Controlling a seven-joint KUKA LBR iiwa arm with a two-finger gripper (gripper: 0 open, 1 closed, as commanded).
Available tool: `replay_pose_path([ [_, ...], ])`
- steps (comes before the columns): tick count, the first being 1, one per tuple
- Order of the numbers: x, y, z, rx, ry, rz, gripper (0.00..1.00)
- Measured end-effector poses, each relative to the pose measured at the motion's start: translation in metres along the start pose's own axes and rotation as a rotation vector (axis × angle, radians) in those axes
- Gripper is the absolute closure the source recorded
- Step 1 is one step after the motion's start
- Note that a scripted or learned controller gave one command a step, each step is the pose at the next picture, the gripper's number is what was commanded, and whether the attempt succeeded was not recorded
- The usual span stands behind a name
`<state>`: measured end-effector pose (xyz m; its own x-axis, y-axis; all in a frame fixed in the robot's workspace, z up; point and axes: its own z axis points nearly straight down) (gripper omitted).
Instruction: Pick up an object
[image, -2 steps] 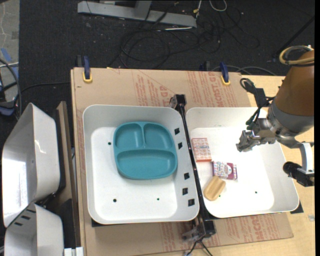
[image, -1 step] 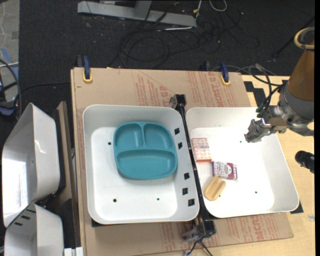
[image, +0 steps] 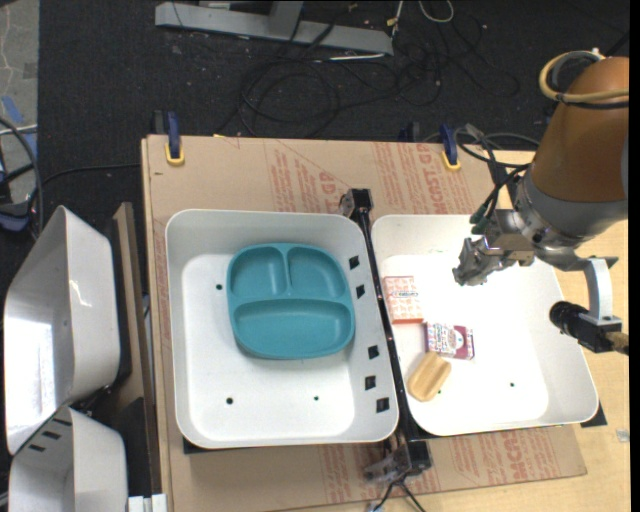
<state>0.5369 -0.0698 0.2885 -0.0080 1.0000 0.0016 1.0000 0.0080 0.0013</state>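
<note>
fingers of the gripper (image: 470, 272) hang over the right bin (image: 560, 400), near its upper part; if they are apart or together i cannot tell. nothing is seen between them. below and to the left, in the same bin, lie a white-and-red packet (image: 401, 298), a purple packet (image: 450, 340) and a tan bread-like object (image: 429, 377), close together. the left bin (image: 190, 400) carries a teal divided plate (image: 291, 301). both bins sit on the tabletop (image: 300, 175).

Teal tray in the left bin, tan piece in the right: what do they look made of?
Teal tray: likely molded plastic, given its uniform color, soft sheen and rounded compartment ridges. Tan piece: matte and rounded; possibly foam or a plastic toy bread, too small to tell.
</note>
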Motion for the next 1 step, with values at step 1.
replay_pose_path([
  [1, 0.0525, 0.0044, 0.0005, 0.001, 0.000, 0.000, 1.00],
])
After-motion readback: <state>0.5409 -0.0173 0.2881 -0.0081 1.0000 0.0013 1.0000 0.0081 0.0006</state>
